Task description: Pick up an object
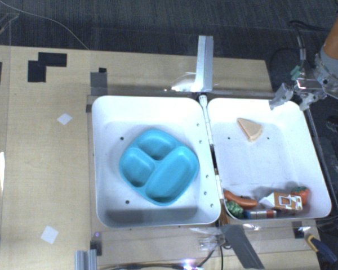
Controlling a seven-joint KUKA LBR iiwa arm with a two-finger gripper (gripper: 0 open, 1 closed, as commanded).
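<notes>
Small cluttered toys [267, 200] lie frontmost in the right white bin [312, 151]; gripper [296, 91] hovers at the rim, finger state indiscernible; approach step pending descent.

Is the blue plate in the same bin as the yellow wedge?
No, the blue plate lies in the left bin, and the yellow wedge in the right bin.

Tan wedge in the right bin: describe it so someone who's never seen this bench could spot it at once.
Start at the right bin, the one without the blue tray. In its upper half, away from the pile of small items along the bottom edge, a tan wedge lies alone on the white floor. It is the one pale, triangular piece there, like a slice of bread, with nothing touching it.
</notes>
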